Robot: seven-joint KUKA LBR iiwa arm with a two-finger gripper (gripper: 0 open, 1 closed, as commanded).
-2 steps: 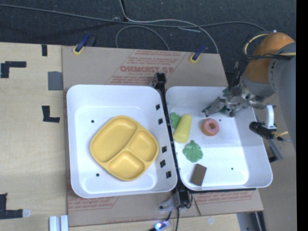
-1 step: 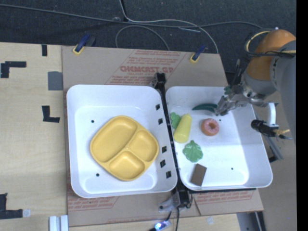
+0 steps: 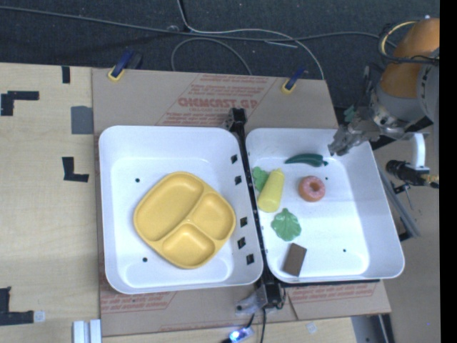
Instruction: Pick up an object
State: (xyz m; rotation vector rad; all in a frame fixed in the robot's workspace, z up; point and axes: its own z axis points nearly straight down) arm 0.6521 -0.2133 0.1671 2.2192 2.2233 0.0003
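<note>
The claw (image 3: 341, 145), clenched on nothing, hangs over the right bin's (image 3: 382, 224) far edge, just beside the green pepper (image 3: 305, 160), with the donut (image 3: 312, 189) near and bare floor around.

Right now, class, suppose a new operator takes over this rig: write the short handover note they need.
End effector: above the right bin's far right corner, nothing seen in it; whether open or shut is unclear.
Right bin: green pepper closest to the end effector, pink donut, yellow corn, green leafy piece, brown block.
Left bin: yellow divided plate.
Done: nothing lifted.
Left: grasp one object and lift it.
</note>
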